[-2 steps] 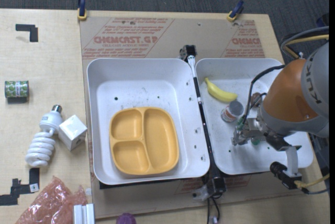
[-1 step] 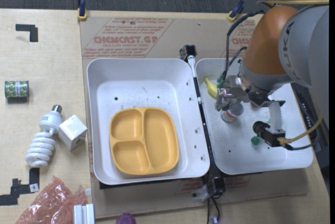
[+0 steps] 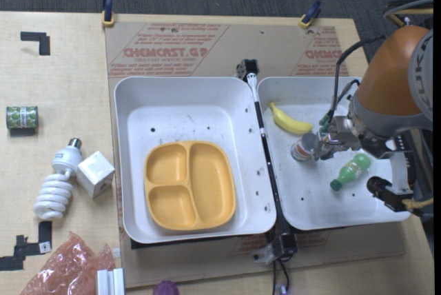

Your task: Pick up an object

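On the bench's left edge sat a small green can, and near it a spiral bulb lay touching a white cube. A red mesh bag lay at the bench's front edge. The left bin carried a yellow divided plate toward its front wall.

In the right bin, a banana lay near the back-left corner, a small round-topped container sat just in front of it, and a green bottle lay tilted toward the right wall. The gripper hung low over the bin's middle, beside the container on its right. How wide the pincer stood could not be told, and nothing could be seen held in it.

The step in hand looked like the approach, with the grasp not yet secured. The container appeared the likeliest target. The next move would call for centring over it, closing firmly, then lifting straight up clear of banana and bottle.
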Tool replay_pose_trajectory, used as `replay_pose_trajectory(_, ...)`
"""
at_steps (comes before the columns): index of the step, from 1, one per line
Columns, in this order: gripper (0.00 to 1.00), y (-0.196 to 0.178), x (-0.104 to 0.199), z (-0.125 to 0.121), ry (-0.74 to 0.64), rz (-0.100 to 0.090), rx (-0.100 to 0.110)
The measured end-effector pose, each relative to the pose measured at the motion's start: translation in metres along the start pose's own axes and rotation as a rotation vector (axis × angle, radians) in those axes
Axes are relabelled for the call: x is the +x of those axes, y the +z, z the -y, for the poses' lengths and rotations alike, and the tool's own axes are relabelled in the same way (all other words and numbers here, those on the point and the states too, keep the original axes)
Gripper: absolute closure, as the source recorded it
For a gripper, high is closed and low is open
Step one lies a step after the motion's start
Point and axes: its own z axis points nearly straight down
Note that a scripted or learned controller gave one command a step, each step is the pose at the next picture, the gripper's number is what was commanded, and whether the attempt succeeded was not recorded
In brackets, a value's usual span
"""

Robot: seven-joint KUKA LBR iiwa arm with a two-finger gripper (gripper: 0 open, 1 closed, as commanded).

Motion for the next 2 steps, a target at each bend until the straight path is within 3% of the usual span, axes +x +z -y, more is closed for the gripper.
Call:
replay_pose_trajectory(1,0.00,0.000,0.000,0.000,0.000,0.000,0.000)
replay_pose_trajectory(2,0.00,0.100,-0.015,0.016,0.003,-0.001,0.000)
